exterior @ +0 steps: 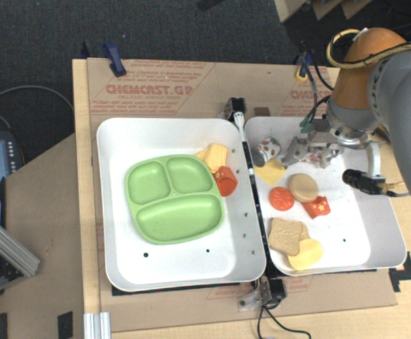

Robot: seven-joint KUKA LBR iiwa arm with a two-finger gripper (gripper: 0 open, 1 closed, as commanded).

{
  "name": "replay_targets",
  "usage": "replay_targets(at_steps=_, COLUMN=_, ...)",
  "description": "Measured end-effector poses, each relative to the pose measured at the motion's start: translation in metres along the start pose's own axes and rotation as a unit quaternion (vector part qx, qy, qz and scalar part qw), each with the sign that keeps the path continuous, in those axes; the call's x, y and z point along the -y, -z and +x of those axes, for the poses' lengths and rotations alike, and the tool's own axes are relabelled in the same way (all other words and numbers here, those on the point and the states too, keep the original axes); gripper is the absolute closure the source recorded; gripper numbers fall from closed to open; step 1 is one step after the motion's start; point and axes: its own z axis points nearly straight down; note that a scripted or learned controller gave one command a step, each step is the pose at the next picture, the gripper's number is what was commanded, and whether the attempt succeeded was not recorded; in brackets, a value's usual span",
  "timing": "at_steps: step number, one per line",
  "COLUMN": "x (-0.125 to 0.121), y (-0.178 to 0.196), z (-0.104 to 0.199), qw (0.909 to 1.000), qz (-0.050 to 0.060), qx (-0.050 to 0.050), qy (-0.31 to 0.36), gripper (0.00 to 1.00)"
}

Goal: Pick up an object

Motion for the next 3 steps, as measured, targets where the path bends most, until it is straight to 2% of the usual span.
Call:
replay_targets(at_steps=1, x=-0.009, y=-0.002, z=-0.002, qw=0.9998, qz=-0.015, qx=-0.006, qy=-0.006, gripper=0.00)
replay_targets(at_steps=2, x=-0.010, y=-0.006, z=-0.037, qw=0.9997, qz=-0.015, qx=-0.019, qy=-0.004, gripper=0.00)
replay_targets(at_steps=3, x=-0.011, y=-0.009, z=-0.052, qw=0.9996, qz=-0.014, qx=-0.025, qy=0.001, gripper=0.00)
